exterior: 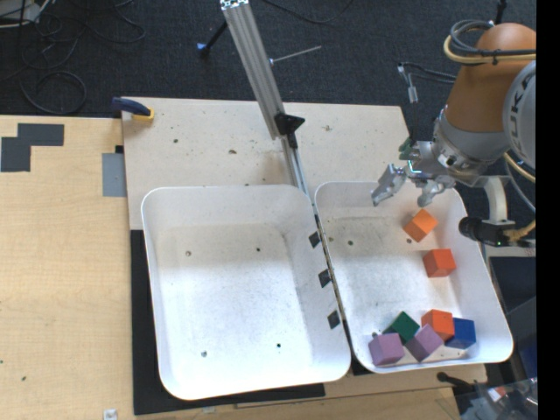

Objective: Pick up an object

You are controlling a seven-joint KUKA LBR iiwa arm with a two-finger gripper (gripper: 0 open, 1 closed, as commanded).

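Note:
My gripper (407, 192) hangs over the far end of the right bin (367, 261), open, with nothing between its fingers. Just below it and slightly to the right lies an orange cube (420, 225), apart from the fingertips. Further toward the front sits an orange-red cube (438, 262). At the bin's front right corner several cubes cluster together: green (403, 325), orange (438, 322), blue (463, 332) and two purple ones (386, 348) (425, 342).
The left bin (227, 287) lies beside the right one, with black clips (324, 277) along the shared rim. A slanted aluminium post (258, 68) rises behind the bins. The arm's orange band (486, 68) stands at the right.

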